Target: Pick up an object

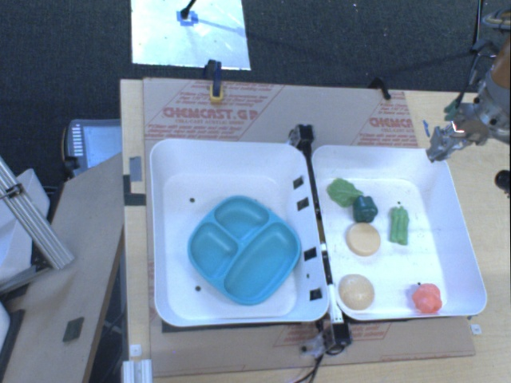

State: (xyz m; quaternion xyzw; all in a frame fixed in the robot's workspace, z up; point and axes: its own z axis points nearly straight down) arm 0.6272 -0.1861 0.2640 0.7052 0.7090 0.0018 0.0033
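Two white bins sit side by side on the bench. The left bin carries the biggest item on show, a blue divided plate lying flat in its middle and taking up much of the floor. A black hinge strip runs between the two bins.

Over to the right bin, and here's the small stuff, all loose on the floor. A round tan disc sits near the centre, and a second pale round piece lies near the front left corner, well apart from it. A light green leafy piece is toward the back left, touching a dark teal block just beside it. A slim green piece lies lengthwise to the right of those two. Smallest of the lot, a red-pink lump sits alone near the front right corner.

And the gripper: it hangs at the right bin's back right corner, above the rim, with the arm reaching in from the right edge. Nothing sits between it and the objects, all well clear of it. Whether it is spread or closed, I cannot tell from here.
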